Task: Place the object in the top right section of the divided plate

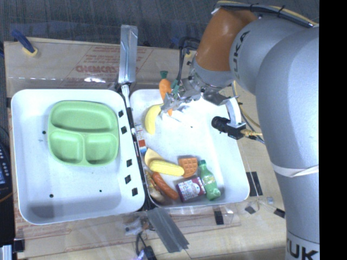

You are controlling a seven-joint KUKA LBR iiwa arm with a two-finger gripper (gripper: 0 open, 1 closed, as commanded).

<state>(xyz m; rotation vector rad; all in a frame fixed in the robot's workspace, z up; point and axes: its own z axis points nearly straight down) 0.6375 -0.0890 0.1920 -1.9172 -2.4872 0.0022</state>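
Gripper [174,99] low at the right bin's far end, directly over a small orange carrot [164,87]; whether its fingers are apart or together, cannot tell. Carrot likely light, rigid, slick plastic; grasp across its thick middle. Green divided plate [84,131] well apart, leftward.

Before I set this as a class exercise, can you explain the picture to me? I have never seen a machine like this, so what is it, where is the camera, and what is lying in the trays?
One camera looks down at a slant on a bench with two shallow white bins. The big grey machine with an orange band is a robot arm reaching in from the right. Its gripper is low over the right bin, near a toy carrot and a yellow piece; whether it holds anything is unclear. More toy food is piled at that bin's near edge, including a banana and a green bottle. The left bin holds a green divided plate.
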